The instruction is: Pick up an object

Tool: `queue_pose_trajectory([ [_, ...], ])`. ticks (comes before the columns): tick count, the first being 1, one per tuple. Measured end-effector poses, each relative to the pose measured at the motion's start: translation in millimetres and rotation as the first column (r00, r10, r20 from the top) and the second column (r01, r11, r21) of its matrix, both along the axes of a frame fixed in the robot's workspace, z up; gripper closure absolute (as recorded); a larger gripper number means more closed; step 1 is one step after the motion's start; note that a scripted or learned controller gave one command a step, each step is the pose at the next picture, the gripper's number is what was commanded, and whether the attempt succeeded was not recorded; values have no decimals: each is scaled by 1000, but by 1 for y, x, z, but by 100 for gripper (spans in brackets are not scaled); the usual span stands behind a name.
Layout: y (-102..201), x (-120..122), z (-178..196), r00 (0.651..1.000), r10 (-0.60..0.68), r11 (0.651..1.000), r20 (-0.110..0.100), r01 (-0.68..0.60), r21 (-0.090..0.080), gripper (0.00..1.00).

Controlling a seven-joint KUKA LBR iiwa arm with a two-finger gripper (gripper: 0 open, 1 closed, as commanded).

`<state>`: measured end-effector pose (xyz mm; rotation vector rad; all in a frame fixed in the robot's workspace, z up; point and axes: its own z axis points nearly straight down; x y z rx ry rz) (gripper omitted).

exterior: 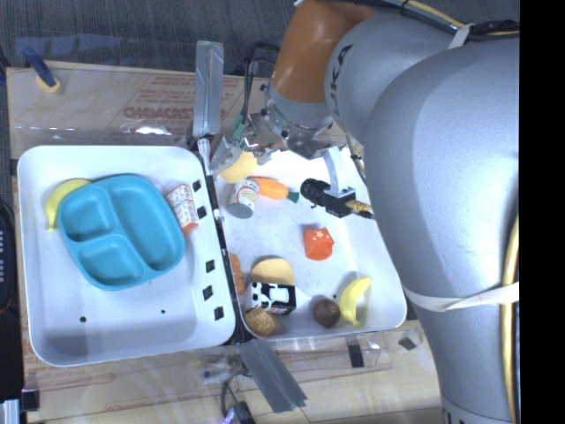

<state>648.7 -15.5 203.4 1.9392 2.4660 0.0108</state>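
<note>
We judge the task barely begun: nothing looks lifted, and every object we can see lies in one of the two bins on the table. The claw [238, 146] hangs low over the far left corner of the right bin [357, 241], just above a pale yellow piece [237, 169] that looks like the likeliest target. We cannot tell whether the claw is released or clenched, since the wrist hides much of it, so we won't claim any grasp. Just beside that piece lie a carrot [270, 188] and a small can [243, 200]. A red block [319, 243] sits mid-bin, and a banana [355, 299] and a brown ball [326, 311] lie near the front edge. The left bin [53, 321] holds a blue tray [119, 228], well apart from the claw. What's left, as we read it, is the whole pick: closing on something and raising it clear.
</note>
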Motion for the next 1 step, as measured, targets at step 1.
queue_pose_trajectory([
  [1,4,8,3,971,238,971,-7,-238,-3,100],
])
